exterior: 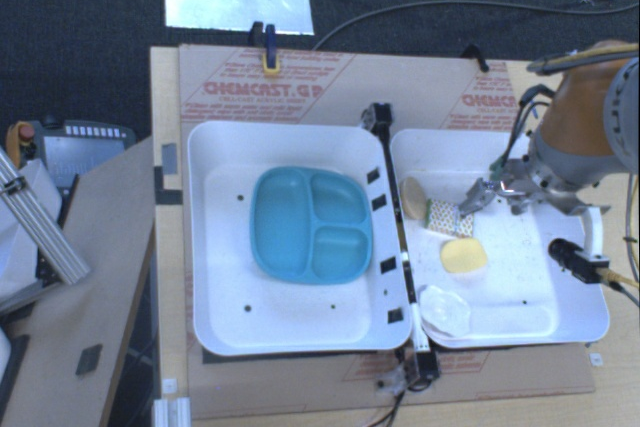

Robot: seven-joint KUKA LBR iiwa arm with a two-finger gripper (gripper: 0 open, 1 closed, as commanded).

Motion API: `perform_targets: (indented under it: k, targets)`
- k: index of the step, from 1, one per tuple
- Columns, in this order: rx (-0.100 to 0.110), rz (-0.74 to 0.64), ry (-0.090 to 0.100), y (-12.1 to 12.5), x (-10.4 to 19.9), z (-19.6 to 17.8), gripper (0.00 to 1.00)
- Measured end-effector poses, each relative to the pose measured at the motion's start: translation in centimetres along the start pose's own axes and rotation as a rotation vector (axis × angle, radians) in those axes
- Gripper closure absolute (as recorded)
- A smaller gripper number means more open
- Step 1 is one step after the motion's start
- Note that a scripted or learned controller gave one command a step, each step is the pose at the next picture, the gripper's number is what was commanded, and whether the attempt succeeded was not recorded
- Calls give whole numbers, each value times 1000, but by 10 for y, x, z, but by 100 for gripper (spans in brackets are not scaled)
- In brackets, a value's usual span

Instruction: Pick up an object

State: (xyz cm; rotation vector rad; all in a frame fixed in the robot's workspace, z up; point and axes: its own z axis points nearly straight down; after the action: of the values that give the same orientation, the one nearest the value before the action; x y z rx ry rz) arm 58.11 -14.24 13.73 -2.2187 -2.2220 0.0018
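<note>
Gripper hung low in right bin, just beside patterned packet; its opening and hold: cannot tell. Risk: crowded yellow piece gets nudged, grasp misses.

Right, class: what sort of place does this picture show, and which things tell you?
Probably a robotics lab test bench: a grey arm with a pincer reaching over two white bins, and a teach pendant at the side.
</note>
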Motion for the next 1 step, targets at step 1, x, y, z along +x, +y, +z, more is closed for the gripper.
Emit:
perform_targets:
  k: [1]
  targets:
    - [-5,1,1,2,0,48,0]
